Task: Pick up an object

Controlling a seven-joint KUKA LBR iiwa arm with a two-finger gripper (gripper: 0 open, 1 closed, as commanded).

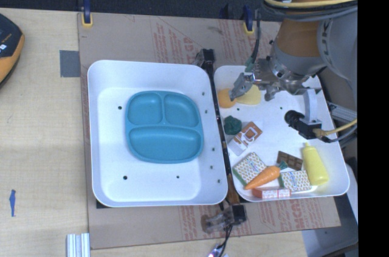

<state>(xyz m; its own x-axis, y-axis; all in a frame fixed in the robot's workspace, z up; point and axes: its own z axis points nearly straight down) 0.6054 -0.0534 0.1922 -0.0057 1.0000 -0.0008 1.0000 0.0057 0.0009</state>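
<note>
Yellow flat toy piece (248,96) at the right bin's (340,186) far-left corner sits under the gripper (242,87), fingers spread, approach underway, needing descent and closing.

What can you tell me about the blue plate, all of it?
The blue plate is a light blue tray with rounded corners. It looks like smooth plastic. Raised ridges split it into three sections: two smaller ones on the far side and one long one on the near side. It lies flat, right way up, in the middle of the left white bin, and it touches just that bin's floor.
</note>
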